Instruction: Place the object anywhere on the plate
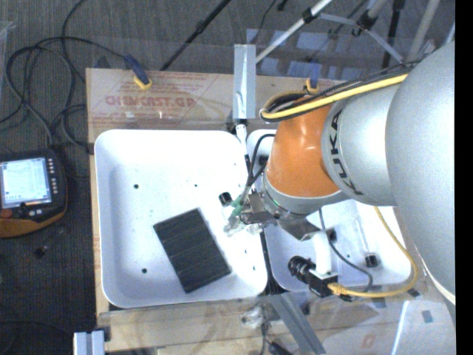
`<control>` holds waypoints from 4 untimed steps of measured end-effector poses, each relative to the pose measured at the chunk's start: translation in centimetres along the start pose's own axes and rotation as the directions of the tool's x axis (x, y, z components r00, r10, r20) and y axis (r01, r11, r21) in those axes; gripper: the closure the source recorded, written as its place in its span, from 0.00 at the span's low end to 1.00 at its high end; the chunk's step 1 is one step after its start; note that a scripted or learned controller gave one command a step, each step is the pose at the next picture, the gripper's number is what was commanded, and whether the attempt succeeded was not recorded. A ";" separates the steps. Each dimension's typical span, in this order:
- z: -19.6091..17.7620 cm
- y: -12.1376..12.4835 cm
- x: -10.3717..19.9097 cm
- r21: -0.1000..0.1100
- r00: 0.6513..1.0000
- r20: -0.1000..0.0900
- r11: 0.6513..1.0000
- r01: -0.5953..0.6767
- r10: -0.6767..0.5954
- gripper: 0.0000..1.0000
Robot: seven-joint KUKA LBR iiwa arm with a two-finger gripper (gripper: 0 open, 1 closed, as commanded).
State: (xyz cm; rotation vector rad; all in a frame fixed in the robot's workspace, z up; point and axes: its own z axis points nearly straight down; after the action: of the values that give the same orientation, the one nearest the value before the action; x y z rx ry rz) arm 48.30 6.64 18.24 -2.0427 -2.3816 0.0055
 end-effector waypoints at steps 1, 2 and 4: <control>0.0 0.0 0.0 0.000 1.000 0.000 1.000 0.000 0.000 0.00; -1.4 2.1 7.3 -0.001 0.996 0.001 0.996 -0.085 0.085 0.00; 8.9 3.2 13.9 -0.033 0.931 -0.005 0.930 -0.366 0.366 0.00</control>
State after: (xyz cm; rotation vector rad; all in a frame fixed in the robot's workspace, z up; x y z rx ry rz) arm 49.32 20.87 9.34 -2.4688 -1.9734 -0.0319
